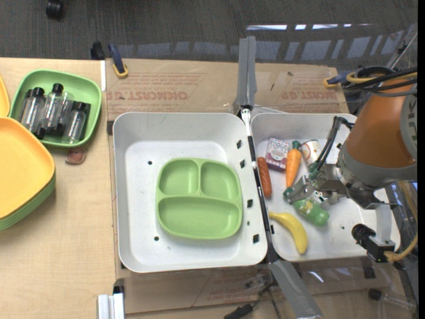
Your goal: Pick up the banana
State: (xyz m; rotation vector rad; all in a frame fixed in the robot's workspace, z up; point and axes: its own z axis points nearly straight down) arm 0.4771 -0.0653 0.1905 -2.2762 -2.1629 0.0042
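Nearest to us, the banana (pixel 293 229) lies flat on the floor of the right bin (pixel 345 241), toward its near left corner, curving from upper left down to lower right. We judge it a light, stiff toy with a smooth skin that could slip, so the fingers should close across its thick middle, squarely over the curve, not at either tapered tip.

Just beyond it sit a green item (pixel 312 211), a carrot (pixel 293 167), a reddish sausage-like piece (pixel 264 177) against the dividing wall, and a small purple packet (pixel 277 149). The left bin (pixel 133 178) holds a green divided plate (pixel 199 199).

We see the arm (pixel 375 138) reaching in from the right, its orange band over the right bin's far side, wrist bent down and leftward. The gripper (pixel 300 193) hangs above the green item, a little to the far side of the banana and apart from it. Its fingers seem spread and hold nothing, though the metal blurs into the clutter, so we say this cautiously.
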